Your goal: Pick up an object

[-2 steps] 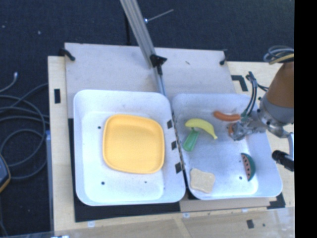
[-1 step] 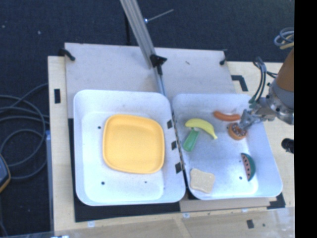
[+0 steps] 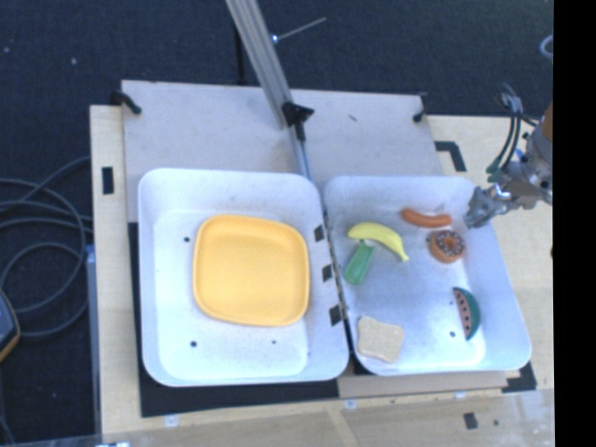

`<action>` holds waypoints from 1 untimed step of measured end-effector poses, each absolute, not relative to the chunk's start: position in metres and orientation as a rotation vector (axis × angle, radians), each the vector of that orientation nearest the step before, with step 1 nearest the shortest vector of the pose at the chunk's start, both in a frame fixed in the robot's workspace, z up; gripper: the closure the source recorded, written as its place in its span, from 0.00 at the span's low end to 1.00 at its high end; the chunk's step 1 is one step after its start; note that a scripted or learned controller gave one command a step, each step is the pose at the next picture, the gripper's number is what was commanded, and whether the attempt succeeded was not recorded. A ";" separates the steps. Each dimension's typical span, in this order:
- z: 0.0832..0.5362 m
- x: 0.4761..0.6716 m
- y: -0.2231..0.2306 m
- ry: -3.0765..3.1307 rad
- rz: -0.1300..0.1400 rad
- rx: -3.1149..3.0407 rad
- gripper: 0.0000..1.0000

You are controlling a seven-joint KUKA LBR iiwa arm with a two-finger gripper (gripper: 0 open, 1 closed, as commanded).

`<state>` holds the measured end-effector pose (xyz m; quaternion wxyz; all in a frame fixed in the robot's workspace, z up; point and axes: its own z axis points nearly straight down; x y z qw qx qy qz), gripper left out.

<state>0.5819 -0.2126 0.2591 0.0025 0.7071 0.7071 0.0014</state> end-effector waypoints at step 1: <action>0.249 0.582 -0.167 2.224 0.001 2.218 1.00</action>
